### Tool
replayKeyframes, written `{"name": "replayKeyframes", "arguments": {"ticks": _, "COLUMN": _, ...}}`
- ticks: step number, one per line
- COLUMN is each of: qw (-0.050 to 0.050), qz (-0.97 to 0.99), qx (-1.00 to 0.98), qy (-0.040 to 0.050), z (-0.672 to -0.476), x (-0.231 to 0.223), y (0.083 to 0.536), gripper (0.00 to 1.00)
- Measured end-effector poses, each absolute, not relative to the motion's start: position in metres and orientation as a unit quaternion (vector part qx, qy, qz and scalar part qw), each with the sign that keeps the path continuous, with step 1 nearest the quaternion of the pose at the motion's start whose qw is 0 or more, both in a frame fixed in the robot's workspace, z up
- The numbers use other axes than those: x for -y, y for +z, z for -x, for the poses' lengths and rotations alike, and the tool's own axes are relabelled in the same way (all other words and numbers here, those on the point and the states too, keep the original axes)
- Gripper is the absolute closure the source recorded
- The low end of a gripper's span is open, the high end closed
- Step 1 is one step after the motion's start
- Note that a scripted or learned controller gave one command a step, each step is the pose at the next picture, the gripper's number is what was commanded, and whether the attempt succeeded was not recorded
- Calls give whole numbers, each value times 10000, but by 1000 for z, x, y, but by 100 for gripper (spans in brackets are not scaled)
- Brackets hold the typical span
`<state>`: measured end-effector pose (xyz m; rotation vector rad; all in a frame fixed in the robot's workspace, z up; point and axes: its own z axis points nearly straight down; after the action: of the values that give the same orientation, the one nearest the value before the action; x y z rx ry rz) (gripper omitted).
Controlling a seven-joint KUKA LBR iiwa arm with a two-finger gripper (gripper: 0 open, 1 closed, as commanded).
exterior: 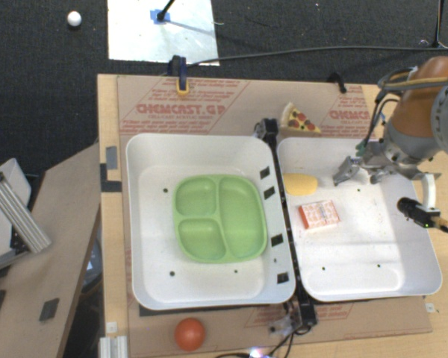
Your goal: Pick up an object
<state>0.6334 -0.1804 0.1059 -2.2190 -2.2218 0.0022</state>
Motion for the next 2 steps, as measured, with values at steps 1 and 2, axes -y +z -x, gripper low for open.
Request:
{"name": "replayKeyframes", "arguments": {"ticks": 1, "qw": -25, "qz": 7063, "qx": 7079, "qy": -15, "z": -636, "x": 181, "y": 121, "gripper": 100}}
{"name": "replayKeyframes", "arguments": {"ticks": 2, "qw": -39, "qz": 7058, "qx": 7084, "qy": -22, "z": -645, "x": 186, "y": 182, "gripper": 100}}
